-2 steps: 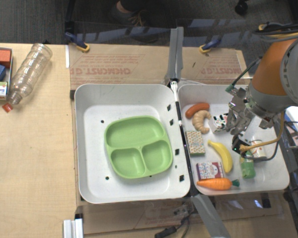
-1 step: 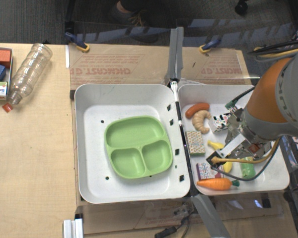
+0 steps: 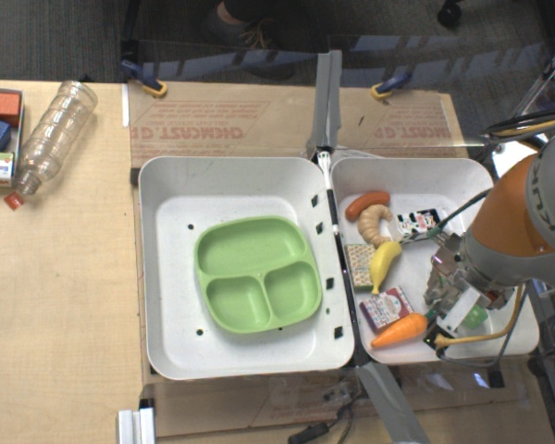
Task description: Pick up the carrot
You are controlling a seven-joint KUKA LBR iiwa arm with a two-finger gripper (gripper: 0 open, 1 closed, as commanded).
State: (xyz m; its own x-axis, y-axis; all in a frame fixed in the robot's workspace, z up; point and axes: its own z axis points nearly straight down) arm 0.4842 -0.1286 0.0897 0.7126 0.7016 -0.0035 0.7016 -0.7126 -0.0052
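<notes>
While the arm (image 3: 523, 215) reaches in from the right over the right bin (image 3: 416, 168), its gripper (image 3: 441, 314) sits low near that bin's front right area, just beside the thick end of the carrot (image 3: 400, 330). Whether the tool is spread or pressed together cannot be told from this view, since wrist hardware and cabling cover it; the carrot is not seen between any gripping parts.

The carrot lies flat on the bin floor near the front wall, its tip pointing left and its thick end toward the gripper. A small pink-and-white packet (image 3: 384, 307) lies just behind it, touching or nearly so. A banana (image 3: 385, 262) sits farther back, with a patterned square sponge (image 3: 359, 265) to its left. Behind these rest a pale curved piece (image 3: 374, 220) and a red sausage-shaped item (image 3: 366, 203). A small printed carton (image 3: 417, 222) lies right of them. A green object (image 3: 475, 317) is partly hidden beneath the wrist.

The left bin (image 3: 166, 248) holds a green divided plate (image 3: 257, 274). On the bench (image 3: 55, 322) to the far left lie a clear plastic bottle (image 3: 52, 133) and a box of coloured blocks (image 3: 0, 132).
</notes>
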